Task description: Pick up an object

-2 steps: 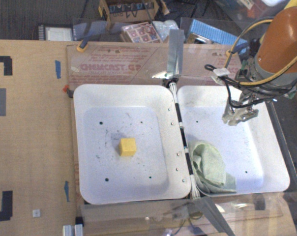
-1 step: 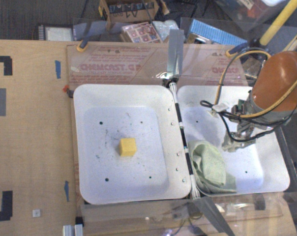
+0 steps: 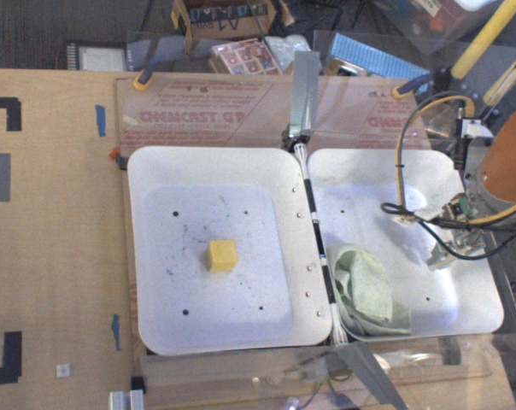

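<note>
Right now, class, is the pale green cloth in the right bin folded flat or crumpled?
Crumpled. The pale green cloth lies bunched with uneven folds and ridges against the left wall of the right white bin, not spread flat.

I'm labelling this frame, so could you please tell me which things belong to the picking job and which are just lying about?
Job:
- yellow block in the left bin
- green cloth in the right bin
- claw over the right bin

Lying about:
- blue tape on the bench
- boxes behind the bins
</note>
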`<control>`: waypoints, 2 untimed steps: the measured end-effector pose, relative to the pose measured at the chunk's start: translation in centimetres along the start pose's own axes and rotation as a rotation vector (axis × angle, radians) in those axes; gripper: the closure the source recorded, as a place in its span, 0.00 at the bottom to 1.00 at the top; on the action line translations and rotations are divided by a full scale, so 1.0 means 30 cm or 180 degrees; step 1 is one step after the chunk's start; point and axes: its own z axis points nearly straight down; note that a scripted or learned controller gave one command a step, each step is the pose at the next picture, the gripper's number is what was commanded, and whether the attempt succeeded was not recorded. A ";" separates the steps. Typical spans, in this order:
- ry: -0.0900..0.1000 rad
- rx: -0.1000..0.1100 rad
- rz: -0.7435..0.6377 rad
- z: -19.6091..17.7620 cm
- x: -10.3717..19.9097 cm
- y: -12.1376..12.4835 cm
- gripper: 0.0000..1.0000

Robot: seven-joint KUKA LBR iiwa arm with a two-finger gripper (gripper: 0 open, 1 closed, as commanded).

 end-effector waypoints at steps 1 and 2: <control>-0.0006 -0.0008 -0.1337 -0.416 -0.039 -0.095 1.00; -0.0012 -0.0019 -0.2689 -0.395 -0.027 0.152 1.00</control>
